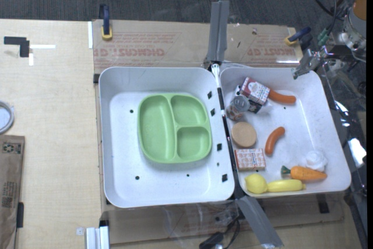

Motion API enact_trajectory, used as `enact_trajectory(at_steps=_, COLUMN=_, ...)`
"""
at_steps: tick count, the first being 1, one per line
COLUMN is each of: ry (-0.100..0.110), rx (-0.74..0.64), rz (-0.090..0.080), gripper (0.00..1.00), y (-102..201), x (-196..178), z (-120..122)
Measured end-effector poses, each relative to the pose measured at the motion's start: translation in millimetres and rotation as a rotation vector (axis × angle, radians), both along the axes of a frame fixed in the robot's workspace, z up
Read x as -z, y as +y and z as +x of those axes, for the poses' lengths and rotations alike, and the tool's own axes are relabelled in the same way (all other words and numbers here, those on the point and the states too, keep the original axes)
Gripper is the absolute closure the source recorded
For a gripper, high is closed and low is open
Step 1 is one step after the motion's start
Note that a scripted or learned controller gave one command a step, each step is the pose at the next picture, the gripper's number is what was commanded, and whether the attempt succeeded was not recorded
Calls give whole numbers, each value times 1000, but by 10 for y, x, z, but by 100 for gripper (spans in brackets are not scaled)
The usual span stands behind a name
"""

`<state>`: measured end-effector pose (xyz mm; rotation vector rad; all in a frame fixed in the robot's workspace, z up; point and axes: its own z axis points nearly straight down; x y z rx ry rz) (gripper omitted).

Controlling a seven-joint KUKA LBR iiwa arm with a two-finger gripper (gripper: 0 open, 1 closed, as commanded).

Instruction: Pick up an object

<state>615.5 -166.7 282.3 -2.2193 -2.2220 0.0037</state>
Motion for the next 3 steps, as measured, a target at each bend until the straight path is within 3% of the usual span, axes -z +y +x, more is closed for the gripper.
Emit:
enact_trajectory(at_steps=1, ry=0, rx=-155, rz=1, gripper=0, y=-93, x=1746, z=-440)
enact_trajectory(at_steps=2, ry=-1, rx=-247, rz=1, gripper=0, y=399, x=1911, z=-983)
enact_trajectory(at_steps=3, ry=-2, rx=-242, rz=1, gripper=100, y=385, x=1821, z=-980)
